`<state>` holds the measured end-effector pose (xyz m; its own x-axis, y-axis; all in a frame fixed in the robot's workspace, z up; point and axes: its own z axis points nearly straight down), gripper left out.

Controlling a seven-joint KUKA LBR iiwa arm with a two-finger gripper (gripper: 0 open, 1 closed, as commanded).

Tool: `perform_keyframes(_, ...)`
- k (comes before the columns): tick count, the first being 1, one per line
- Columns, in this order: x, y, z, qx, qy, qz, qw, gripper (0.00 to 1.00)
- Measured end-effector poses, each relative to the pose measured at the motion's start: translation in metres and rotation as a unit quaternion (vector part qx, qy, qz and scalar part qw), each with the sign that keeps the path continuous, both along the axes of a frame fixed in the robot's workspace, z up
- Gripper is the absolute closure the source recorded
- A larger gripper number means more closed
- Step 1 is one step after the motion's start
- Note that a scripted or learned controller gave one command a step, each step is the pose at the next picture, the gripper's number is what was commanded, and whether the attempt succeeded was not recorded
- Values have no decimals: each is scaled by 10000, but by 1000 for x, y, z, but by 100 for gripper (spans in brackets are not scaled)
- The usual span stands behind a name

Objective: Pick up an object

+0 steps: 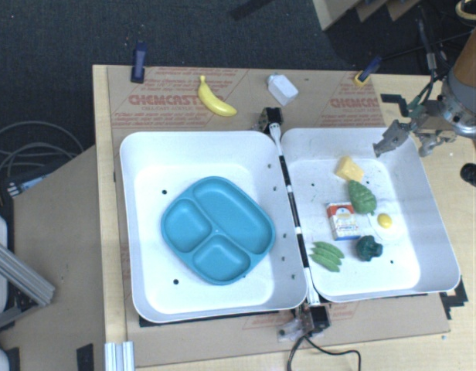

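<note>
The gripper (408, 137) hangs over the upper right corner of the right bin (431, 238), with nothing between its fingers; two grey fingers appear splayed, one toward the left and one toward the right, so it reads as open (though the slant of the view makes the gap hard to judge).

The things to pick from all lie in the right bin, down and to the left of the gripper in the view; nearest is the yellow wedge (348, 168), just below and left of the left finger; just beyond it lies the green piece (362, 199), touching or nearly touching the wedge, its long axis running from upper left to lower right; further down sit the small box (343, 221), upright in the view, the yellow ball (385, 221) beside it on the right, the dark green lump (368, 247), and the pea pod (328, 255), whose long axis slants from upper left to lower right, near the bin's left wall.

The coming move, as I judge it, turns on a short travel down-left and a descent; the wedge is the closest candidate, its longer edge lying roughly along the upper-left to lower-right diagonal, so the fingers would do best closing across that line.

The left bin (145, 161) holds a blue tray (215, 228); a banana (215, 99) lies on the bench beyond the bins, well apart from the gripper.
</note>
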<state>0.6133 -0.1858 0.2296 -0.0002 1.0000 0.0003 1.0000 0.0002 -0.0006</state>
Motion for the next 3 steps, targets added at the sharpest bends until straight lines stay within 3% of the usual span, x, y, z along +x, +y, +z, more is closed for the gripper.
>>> perform_keyframes(1,40,36,-145,1,-1,7,10000,0)
perform_keyframes(2,1,57,-145,2,8,0,10000,0)
perform_keyframes(3,54,49,-144,-5,-10,8,10000,0)
